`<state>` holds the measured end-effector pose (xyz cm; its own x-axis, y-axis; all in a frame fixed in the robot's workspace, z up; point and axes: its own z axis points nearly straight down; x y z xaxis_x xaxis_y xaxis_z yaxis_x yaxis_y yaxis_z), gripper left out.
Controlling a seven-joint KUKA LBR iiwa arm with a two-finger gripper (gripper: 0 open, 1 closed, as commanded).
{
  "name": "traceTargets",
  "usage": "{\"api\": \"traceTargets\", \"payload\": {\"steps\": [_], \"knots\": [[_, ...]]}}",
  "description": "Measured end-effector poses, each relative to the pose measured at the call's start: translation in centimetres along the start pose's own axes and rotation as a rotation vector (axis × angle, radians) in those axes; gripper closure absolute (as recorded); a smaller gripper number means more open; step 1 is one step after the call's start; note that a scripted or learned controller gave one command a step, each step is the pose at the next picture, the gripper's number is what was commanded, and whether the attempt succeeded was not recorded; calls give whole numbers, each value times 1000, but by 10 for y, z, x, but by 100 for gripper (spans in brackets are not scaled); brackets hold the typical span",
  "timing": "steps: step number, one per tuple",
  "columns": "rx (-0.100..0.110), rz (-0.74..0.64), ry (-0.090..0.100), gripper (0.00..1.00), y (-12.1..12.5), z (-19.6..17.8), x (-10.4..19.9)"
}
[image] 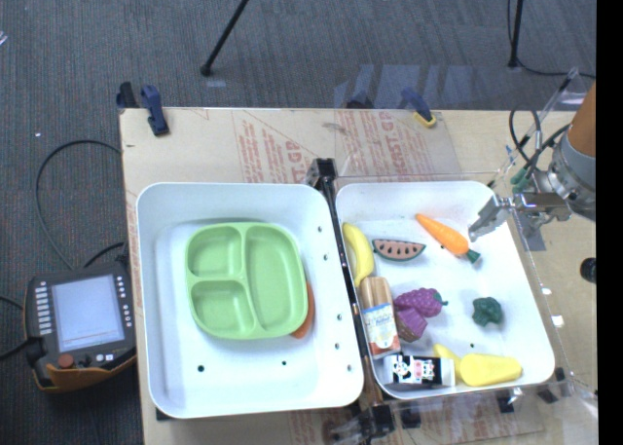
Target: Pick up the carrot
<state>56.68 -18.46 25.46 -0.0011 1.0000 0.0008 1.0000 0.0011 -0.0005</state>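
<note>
Status of task: not yet done. The carrot (443, 234) lies on the floor of the right bin (506, 282), in its far half, orange body slanting down toward its green top at the near-right end. Nothing grips it. The gripper (508, 215) hangs just right of the carrot, above the bin's far right corner; two grey fingers (484, 220) are spread apart with nothing between them (one reaches toward the carrot's green end, though whether it touches cannot be told from this slant). Left to do, by my judgement: bring the fingers astride the carrot, close, lift.

Count, all places given from the carrot:

- Carrot: 1.
- Watermelon slice (399, 249): 1, just left of the carrot.
- Banana (358, 251): 1, further left, against the bin's left wall.
- Grapes (420, 303): 1 purple bunch, nearer the camera than the carrot.
- Bottle or tube, orange-capped (378, 315): 1, near-left of the carrot, beside the grapes.
- Broccoli (488, 312): 1 small dark green piece, near-right of the carrot.
- Yellow item (487, 369): 1, well apart from the carrot at the near wall (kind unclear, perhaps a lemon or pepper).
- Small carton, black and white (417, 370): 1, near wall, left of the yellow item.
- Bins: 2; the left bin (161, 336) is well left of the carrot.
- Green divided plate (245, 278): 1, in the left bin, three compartments, with an orange-red object (306, 316) peeking from under its right edge.
</note>
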Motion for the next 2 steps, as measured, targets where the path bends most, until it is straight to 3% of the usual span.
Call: {"api": "traceTargets", "payload": {"steps": [1, 2], "knots": [[16, 201, 4, 0, 44, 131, 12], [-10, 381, 1, 0, 68, 161, -2]]}}
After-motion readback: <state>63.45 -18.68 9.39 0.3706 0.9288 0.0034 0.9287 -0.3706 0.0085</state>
